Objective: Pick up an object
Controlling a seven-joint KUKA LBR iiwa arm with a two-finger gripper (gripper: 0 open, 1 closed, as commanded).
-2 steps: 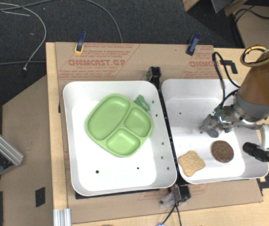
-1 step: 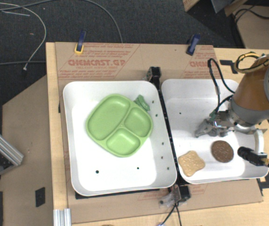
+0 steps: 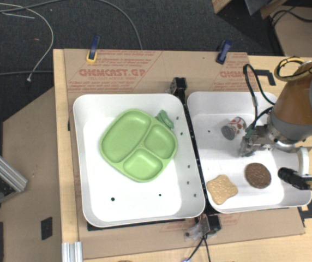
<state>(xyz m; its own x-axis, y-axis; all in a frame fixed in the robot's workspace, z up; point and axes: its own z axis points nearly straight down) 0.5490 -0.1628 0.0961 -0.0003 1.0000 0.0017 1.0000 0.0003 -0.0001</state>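
Nearest to us, along the front of the right bin [image 3: 287,201], we see a tan cracker [image 3: 222,189] with a wavy edge lying flat by the bin's front left corner, and just beside it, toward the arm, a dark brown round cookie [image 3: 258,175], also flat; the two sit near each other but do not touch. Either could serve as the object to pick up, and both rest on the bin floor. A little farther back the gripper [image 3: 248,148] hangs over the middle of the right bin, behind the cookie and apart from it, with the grey arm [image 3: 298,111] and its orange band reaching in from the right; whether the claw is released or clenched we cannot tell, and we see nothing between its tips. Just behind and to the left of the gripper lies a small can [image 3: 233,128], red and white with a grey end, tipped on its side and close to the gripper, though we cannot say if they touch. In the left bin [image 3: 90,201] a green tray [image 3: 138,144] with three compartments lies at a slant near the middle, with a small dark green piece [image 3: 166,119] touching its far right edge. Beyond both bins, two blue clamps [image 3: 94,47] grip the far edge of the cardboard-covered bench [image 3: 145,64].
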